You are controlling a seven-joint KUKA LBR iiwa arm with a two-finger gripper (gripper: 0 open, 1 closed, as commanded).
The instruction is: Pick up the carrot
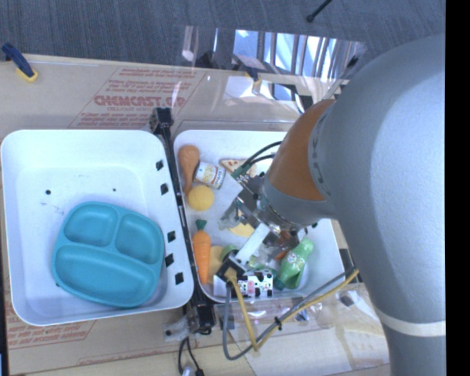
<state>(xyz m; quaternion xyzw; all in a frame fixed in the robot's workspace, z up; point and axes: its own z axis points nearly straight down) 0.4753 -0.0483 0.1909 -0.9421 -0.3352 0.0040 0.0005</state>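
The carrot [202, 254], orange with a small green top, lies along the left wall of the right bin [329, 245], near its front. The arm's wrist hangs low over the middle of that bin. My gripper [274, 244] is to the right of the carrot, apart from it, among other items. The carrot lies free, with nothing touching it.
In the right bin are a tan-orange vegetable [188, 161], a small can [209, 175], a yellow lemon [201, 199], a green bottle [294, 263], a black-and-white carton [256, 286] and a pizza slice [233, 164]. The left bin [31, 163] holds a blue divided plate [110, 253].
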